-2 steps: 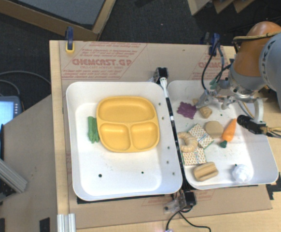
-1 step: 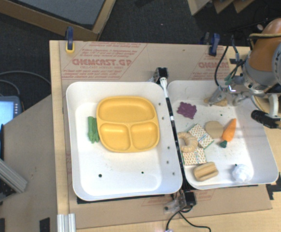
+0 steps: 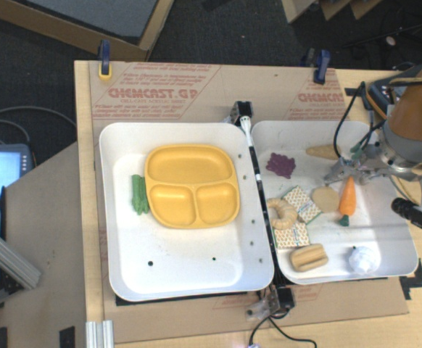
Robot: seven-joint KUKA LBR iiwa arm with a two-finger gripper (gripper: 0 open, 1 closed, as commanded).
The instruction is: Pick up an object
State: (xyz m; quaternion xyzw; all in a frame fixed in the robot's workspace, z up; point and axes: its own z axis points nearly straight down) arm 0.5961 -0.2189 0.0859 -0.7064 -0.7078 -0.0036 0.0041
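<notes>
My gripper [image 3: 349, 171] is hanging over the R bin, fingers gripping the carrot's top.

L bin [image 3: 117, 216] is holding a yellow divided tray [image 3: 191, 185] w/ a green item [image 3: 138, 193] lying just beside its left edge. R bin [image 3: 392, 267]: purple cluster [image 3: 280, 165], pretzel-like piece [image 3: 281, 214] touching patterned packets [image 3: 300, 207], bread roll [image 3: 309, 257], white ball [image 3: 362, 259] that's blurry. Orange carrot [image 3: 347, 198] is pointing down from between my fingers, tip near the bin floor; can't tell if it's touching. My arm [image 3: 410, 122] is getting cut off at the right edge, cables partly hiding the wrist.
</notes>
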